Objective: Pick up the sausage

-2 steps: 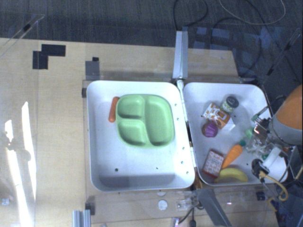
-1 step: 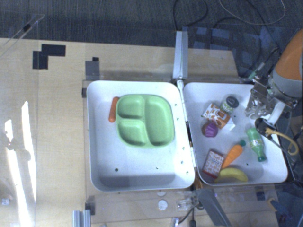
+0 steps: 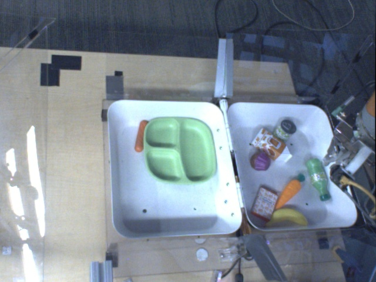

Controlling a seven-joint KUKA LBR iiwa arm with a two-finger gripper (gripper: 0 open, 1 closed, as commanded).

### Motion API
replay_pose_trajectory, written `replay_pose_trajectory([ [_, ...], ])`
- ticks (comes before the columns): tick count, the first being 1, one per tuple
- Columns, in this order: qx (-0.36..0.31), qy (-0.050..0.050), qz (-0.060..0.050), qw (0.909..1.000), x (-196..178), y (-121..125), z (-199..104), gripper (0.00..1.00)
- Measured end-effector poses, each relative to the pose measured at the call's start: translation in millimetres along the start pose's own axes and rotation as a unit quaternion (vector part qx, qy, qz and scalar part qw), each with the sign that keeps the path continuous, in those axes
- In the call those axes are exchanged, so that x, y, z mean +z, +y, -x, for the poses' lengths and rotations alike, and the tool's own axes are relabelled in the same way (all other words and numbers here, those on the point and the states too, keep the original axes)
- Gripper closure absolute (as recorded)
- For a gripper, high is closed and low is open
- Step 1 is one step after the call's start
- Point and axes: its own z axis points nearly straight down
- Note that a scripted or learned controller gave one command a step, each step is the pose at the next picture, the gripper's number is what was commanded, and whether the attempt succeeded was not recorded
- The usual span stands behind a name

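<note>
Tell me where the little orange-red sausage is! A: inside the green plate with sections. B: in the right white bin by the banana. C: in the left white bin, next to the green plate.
C: the little orange-red sausage lies on the floor of the left white bin, beside the left edge of the green sectioned plate, not in it.

Two bins [image 3: 117, 157], one tray [image 3: 179, 148], one sausage [image 3: 140, 136], two bottles [image 3: 317, 179], one carrot [image 3: 288, 192], one banana [image 3: 289, 217], two cartons [image 3: 265, 201], one purple fruit [image 3: 260, 161].
</note>
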Motion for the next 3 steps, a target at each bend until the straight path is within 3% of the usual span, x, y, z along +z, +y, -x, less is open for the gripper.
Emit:
replay_pose_trajectory([
  [1,0.109,0.0,-0.001,0.9941,27.7,-25.5,10.2,1.0],
  [2,0.255,0.0,-0.001,0.9671,32.9,-5.1,34.7,1.0],
  [3,0.25,0.001,0.001,0.9683,22.5,-4.3,32.2,1.0],
])
